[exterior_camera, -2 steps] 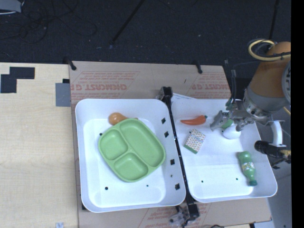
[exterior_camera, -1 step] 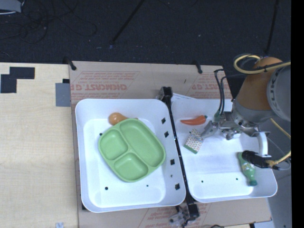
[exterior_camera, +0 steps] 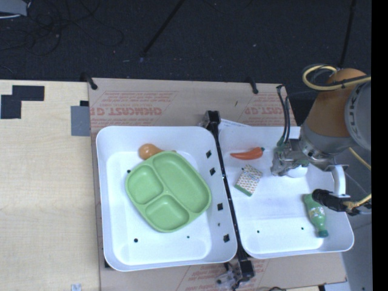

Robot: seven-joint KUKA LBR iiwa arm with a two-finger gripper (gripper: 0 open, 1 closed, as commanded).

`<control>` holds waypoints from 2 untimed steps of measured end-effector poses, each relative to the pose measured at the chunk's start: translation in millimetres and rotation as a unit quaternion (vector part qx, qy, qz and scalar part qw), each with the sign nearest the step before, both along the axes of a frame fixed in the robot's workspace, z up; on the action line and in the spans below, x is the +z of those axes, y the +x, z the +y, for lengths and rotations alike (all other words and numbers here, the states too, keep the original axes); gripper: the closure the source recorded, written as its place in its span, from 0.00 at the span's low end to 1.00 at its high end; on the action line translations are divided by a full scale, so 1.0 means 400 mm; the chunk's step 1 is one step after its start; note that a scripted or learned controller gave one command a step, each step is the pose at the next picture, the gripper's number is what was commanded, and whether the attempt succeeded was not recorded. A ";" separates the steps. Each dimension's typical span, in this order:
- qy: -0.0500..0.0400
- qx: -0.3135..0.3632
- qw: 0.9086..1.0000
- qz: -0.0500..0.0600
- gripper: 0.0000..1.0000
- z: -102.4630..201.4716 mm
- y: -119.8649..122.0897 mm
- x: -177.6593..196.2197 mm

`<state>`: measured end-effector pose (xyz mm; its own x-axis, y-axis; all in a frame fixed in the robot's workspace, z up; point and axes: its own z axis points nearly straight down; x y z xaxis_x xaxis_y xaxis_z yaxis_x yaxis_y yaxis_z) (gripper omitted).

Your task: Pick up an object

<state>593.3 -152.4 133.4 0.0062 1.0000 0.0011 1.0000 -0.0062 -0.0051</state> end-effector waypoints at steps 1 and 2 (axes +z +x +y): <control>0.000 0.004 1.000 -0.003 1.00 0.018 0.013 0.118; -0.001 0.004 1.000 -0.004 1.00 0.016 0.014 0.245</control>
